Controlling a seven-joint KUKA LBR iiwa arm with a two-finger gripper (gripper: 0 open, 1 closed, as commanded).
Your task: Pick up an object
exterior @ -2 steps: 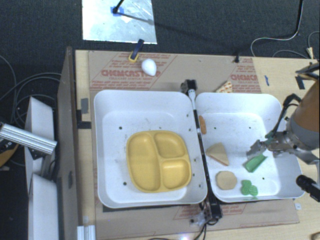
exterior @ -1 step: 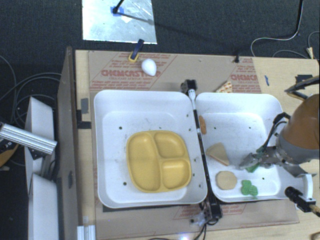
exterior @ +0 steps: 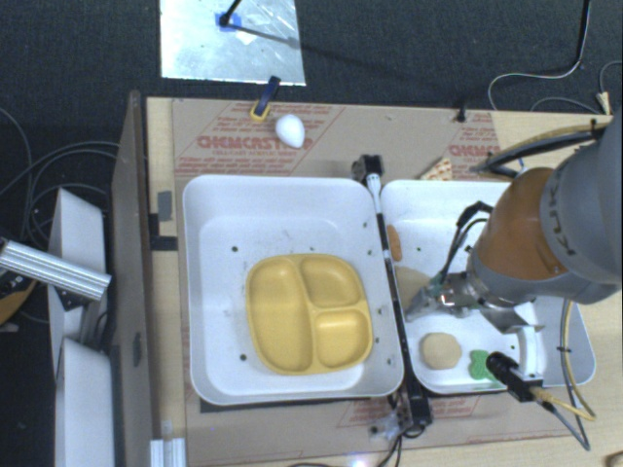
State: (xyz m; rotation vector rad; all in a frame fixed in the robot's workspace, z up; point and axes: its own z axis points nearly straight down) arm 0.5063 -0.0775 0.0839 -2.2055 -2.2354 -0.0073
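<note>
1. Down in the right bin (exterior: 438,212), the grey arm (exterior: 569,227) with its orange band (exterior: 511,232) reaches in from the right and covers much of that bin.
2. Its tool (exterior: 428,300) sits low near the bin's left wall; whether it is apart or together cannot be told, since the wrist hides it.
3. A round tan object (exterior: 440,350) lies on the right bin's floor, just below the tool and apart from it.
4. A small green object (exterior: 480,364) lies just right of the tan one, near the bin's front edge.
5. A yellow tray (exterior: 309,312) with three compartments rests in the left bin (exterior: 224,212).
6. A white egg-like object (exterior: 290,129) sits on the surface (exterior: 331,134) behind the left bin.
</note>
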